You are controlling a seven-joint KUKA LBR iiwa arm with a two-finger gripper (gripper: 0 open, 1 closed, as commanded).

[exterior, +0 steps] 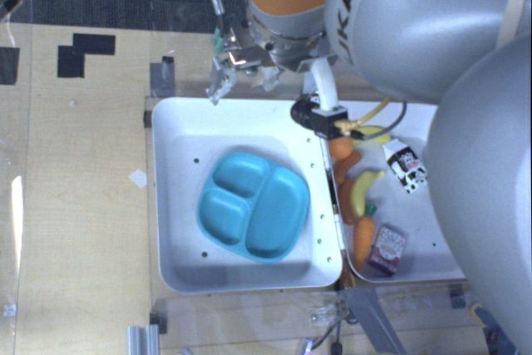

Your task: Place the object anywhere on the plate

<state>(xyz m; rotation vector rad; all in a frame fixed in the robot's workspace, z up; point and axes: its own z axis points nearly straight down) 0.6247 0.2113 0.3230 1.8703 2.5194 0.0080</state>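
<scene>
In the left bin [179,179] you see the blue plate [253,205], lying flat. Over that bin's far rim hangs the gripper [219,81]; you cannot tell whether it is clenched or released. A banana [363,189], carrot [363,235] and box [386,250] lie in the right bin [420,258].

Overhead, slanted down onto both bins [179,179]

blue plate [253,210], yellow banana [362,189], orange carrot [363,235]

Robotics lab: KUKA arm [416,12], bins [166,179].
</scene>
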